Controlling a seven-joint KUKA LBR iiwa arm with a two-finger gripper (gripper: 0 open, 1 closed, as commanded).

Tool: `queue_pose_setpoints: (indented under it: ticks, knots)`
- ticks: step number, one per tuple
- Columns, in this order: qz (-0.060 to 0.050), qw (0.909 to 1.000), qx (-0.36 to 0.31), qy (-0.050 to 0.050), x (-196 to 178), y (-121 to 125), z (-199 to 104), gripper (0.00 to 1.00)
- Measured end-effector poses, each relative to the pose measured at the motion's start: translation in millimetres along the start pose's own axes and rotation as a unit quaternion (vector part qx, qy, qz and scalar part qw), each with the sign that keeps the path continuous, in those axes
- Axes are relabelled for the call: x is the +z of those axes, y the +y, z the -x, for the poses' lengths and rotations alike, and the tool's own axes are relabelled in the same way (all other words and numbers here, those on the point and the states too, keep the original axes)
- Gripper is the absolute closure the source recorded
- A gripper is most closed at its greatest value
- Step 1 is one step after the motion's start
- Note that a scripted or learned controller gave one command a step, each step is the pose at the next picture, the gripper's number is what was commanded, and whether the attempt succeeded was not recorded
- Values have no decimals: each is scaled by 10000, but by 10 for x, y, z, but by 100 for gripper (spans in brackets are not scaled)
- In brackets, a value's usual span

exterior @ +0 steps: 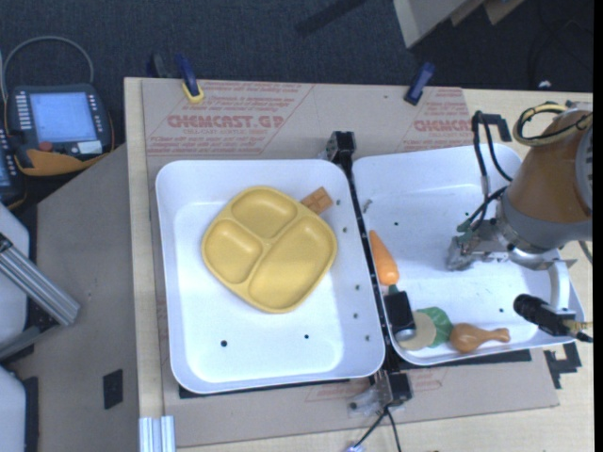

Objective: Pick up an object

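- Hovering: gripper [464, 254] low over right bin [424, 182]; its state: cannot tell.
- Targets: toy carrot [382, 258], toy drumstick [478, 335], both left/near.
- Advice: centre over one, then descend.

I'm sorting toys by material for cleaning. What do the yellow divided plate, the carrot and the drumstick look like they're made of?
Yellow divided plate: likely molded plastic, matte to slightly satin, with an even color and soft rounded ridges.
Carrot: probably toy plastic or rubber, with a uniform orange and a smooth surface; too small to tell which.
Drumstick: apparently plastic play food, tan, with a faint sheen.
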State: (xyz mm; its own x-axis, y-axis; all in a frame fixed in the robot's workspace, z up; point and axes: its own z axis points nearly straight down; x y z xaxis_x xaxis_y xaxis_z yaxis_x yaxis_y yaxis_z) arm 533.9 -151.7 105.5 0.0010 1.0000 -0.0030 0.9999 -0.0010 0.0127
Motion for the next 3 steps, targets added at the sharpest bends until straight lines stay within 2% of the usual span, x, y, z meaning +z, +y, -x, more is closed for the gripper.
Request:
queue_pose_setpoints:
  ticks: [1,2,3]
  knots:
    - [-36,10000,-11,6,-574,-62,-42,100]
    - [-27,10000,-15,6,-1185,-47,-113,100]
    - [-77,10000,-5,17,-1021,-50,-115,100]
